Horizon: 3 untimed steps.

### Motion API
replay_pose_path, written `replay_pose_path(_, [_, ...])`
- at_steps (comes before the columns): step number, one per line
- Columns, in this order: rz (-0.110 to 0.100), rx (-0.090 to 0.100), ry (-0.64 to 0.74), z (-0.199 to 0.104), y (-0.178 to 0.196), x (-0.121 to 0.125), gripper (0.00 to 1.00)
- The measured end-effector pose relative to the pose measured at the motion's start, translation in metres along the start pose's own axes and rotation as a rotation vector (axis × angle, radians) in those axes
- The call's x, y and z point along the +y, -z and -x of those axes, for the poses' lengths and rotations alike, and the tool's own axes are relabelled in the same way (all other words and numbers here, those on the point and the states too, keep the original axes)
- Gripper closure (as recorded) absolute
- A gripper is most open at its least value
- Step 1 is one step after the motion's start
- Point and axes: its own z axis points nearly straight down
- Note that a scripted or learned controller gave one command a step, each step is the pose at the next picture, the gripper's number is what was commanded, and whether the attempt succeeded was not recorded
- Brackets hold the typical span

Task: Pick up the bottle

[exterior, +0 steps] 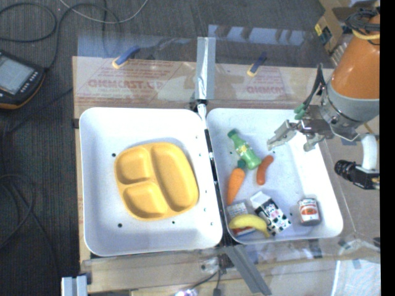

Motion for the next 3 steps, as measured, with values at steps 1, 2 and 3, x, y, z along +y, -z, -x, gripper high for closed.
replay_pose_path(1, [-0.001, 0.001, 0.091, -0.059, -0.1, 0.048, 0.0])
replay_pose_path(2, [0.0, 0.0, 0.014, -0.051, -0.099, 0.08, 0.0])
replay_pose_path(3, [0.002, 0.0, 0.119, -0.015, -0.189, 0.086, 0.0])
